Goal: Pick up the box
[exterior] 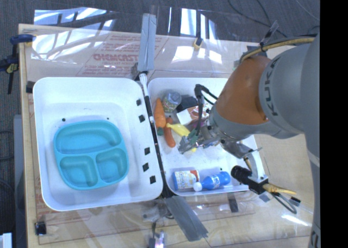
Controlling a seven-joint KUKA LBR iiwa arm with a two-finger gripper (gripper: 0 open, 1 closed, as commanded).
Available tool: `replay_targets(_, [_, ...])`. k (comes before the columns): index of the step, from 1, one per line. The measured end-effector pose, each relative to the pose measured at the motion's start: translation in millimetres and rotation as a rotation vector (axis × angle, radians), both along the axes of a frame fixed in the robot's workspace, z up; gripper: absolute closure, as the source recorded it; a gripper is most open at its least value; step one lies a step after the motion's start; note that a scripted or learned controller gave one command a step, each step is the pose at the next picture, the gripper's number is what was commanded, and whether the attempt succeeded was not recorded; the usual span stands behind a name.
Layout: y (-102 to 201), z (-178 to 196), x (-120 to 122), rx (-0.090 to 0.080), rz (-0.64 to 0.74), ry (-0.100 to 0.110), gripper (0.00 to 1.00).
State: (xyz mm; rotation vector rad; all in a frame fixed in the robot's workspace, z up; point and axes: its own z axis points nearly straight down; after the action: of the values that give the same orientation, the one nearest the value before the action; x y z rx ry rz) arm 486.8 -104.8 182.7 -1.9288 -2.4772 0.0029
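You've got the gripper (187, 143) low in the right bin (239, 85), beside the carrot (161, 117) and banana (179, 129). Can't tell its state. The box (194, 115) sits just above the gripper, partly hidden by the arm (255, 97).

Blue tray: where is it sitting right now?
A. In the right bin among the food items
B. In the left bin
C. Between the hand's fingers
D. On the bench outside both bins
B: the blue tray, with its three compartments, lies flat on the floor of the left bin, apart from the clutter in the right bin where the arm is reaching.
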Motion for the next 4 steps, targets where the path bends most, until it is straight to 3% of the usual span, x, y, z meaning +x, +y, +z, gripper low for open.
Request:
replay_targets(1, [52.7,20.4,-10.1,-0.001,-0.445,0.000,1.00])
replay_targets(2, [92.2,7.6,18.1,-0.001,-0.411,0.002,1.00])
replay_targets(4, [93.7,25.3,18.9,-0.002,-0.395,0.008,1.00])
